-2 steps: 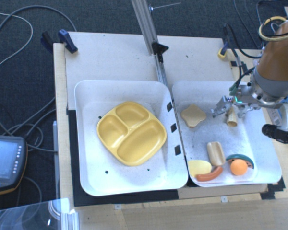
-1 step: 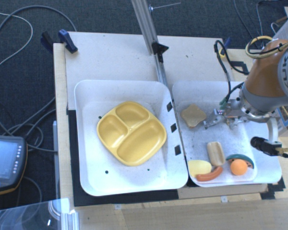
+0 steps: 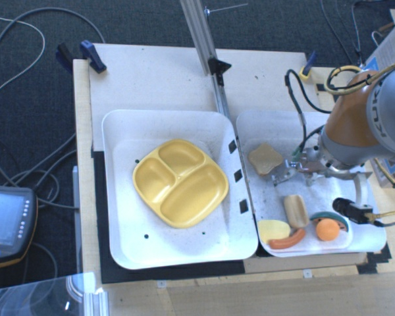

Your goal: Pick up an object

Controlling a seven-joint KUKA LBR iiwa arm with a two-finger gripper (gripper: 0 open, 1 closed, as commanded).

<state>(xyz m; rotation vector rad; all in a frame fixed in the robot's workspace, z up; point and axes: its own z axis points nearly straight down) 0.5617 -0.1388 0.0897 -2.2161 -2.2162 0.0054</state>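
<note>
My gripper [image 3: 287, 170] hangs low over the middle of the right bin [image 3: 250, 125], at the end of the grey arm that comes in from the right. Just left of it, close to its tip, lies a tan flat piece [image 3: 264, 157]. A beige cylinder [image 3: 295, 210] lies a little below the gripper. Along the bin's front edge are a pale yellow flat piece [image 3: 274, 229], a red-orange sausage [image 3: 287, 241] and an orange ball [image 3: 327, 230] with a teal curved thing [image 3: 330, 216] around its top.
The left bin [image 3: 118, 176] holds a yellow divided plate [image 3: 180, 182]. A metal pole [image 3: 199, 22] slants up from between the bins. Cables loop over the bench's back right corner [image 3: 296, 84].
</note>
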